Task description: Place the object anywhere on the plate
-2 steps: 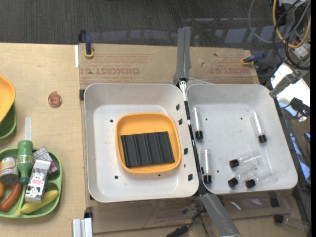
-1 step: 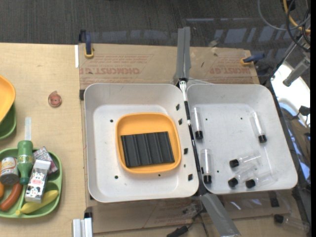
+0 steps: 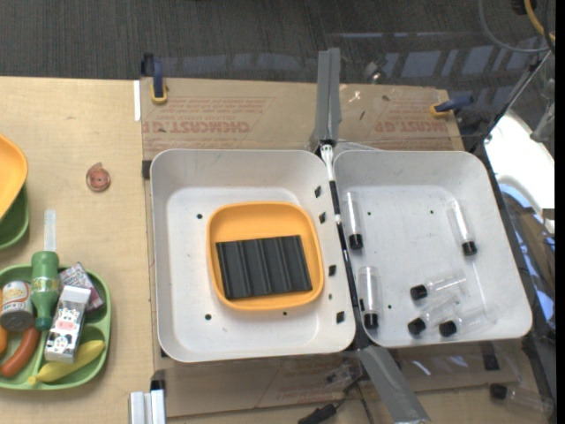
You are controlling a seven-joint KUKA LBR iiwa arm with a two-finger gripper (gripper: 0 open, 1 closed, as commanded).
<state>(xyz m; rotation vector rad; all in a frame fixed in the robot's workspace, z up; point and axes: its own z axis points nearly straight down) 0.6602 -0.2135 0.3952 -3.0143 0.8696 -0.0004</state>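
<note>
An orange-yellow plate (image 3: 265,215) lies in the middle of the left white bin (image 3: 181,263). On the plate rests a dark grey, ribbed rectangular slab (image 3: 265,266), flat and roughly centred, slightly toward the plate's front. The right white bin (image 3: 406,193) holds several clear tubes with black caps: one (image 3: 353,223) near its left wall, one (image 3: 463,230) at the right, another (image 3: 368,297) lower left, and a loose cluster (image 3: 434,307) at the front right.
Both bins sit on cardboard (image 3: 238,117) clipped to the bench. On the wooden table to the left stand a green tray of toy food (image 3: 88,347), a yellow bowl (image 3: 9,179) at the edge, and a small pink item (image 3: 98,177).
</note>
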